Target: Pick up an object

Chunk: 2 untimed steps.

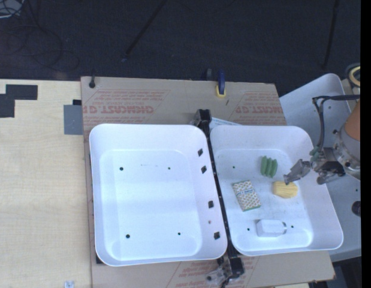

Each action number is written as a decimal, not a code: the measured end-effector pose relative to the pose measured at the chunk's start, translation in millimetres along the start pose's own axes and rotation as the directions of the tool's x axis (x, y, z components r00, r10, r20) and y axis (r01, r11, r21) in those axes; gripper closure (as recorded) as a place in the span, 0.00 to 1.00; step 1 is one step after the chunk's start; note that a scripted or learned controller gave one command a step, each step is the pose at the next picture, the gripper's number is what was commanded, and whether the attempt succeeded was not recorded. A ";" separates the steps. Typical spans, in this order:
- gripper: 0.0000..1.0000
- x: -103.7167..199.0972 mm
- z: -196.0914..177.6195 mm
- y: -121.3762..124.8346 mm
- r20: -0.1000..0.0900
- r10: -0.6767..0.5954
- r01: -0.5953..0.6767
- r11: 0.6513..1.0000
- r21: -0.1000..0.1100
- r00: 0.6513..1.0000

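Counter [35,179] carries two white bins. Left bin [150,194] sits beside right bin [275,191], rims touching. Arm [347,155] reaches over right bin's right edge. Right bin contents: patterned card packet [246,195] mid-bin, white block [270,227] near front wall, green piece [269,166] toward the back, yellow piece [285,189] just below end effector [298,171]. End effector opening: can't tell; nothing visibly held.

Both bins [150,138] are seen white. In the right bin: green item [269,166], yellow item [285,189], white item [270,227]. The packet [246,195] appears green-patterned w/ pale checks, approx.
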State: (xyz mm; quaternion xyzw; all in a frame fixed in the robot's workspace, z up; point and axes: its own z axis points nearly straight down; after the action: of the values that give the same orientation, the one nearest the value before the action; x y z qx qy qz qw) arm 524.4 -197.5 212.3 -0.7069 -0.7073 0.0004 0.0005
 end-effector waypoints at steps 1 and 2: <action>0.00 14.2 131.3 63.2 0.000 -0.002 0.002 1.000 0.001 1.000; 0.00 -16.4 56.0 102.3 0.004 -0.004 0.004 1.000 -0.008 1.000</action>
State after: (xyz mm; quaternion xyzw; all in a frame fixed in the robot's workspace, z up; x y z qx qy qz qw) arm 626.7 -213.9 156.1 -0.7055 -0.7087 -0.0011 -0.0037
